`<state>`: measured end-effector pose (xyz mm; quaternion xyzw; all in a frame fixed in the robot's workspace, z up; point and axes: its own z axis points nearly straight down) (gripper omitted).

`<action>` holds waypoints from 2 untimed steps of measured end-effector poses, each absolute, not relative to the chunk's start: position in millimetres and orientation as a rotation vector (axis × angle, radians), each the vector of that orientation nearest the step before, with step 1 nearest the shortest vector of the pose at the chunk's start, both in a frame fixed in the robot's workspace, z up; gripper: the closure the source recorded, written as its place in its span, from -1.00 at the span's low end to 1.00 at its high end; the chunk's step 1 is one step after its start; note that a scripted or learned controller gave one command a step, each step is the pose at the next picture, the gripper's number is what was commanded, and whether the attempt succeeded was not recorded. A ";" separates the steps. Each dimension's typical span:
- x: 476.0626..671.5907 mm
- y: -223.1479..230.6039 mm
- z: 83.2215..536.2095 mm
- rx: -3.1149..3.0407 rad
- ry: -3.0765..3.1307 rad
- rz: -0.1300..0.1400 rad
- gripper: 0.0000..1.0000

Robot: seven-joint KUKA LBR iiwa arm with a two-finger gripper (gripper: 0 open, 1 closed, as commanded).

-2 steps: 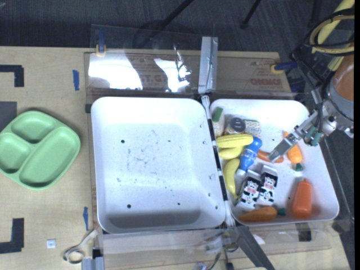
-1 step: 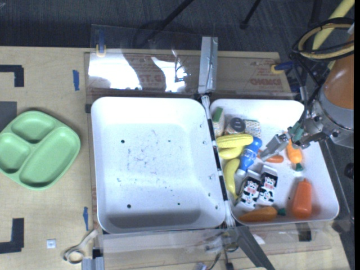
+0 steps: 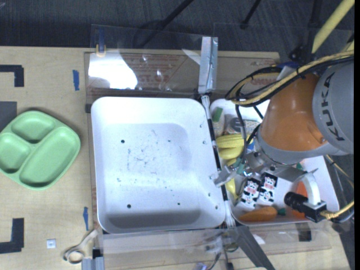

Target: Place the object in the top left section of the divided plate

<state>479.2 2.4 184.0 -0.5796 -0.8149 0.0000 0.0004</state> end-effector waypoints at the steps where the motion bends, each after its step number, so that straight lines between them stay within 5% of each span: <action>1: 480.3 1.0 193.9 -1.827 -2.558 -0.003 1.00; 2: 479.5 68.3 219.1 -1.780 -2.590 -0.001 1.00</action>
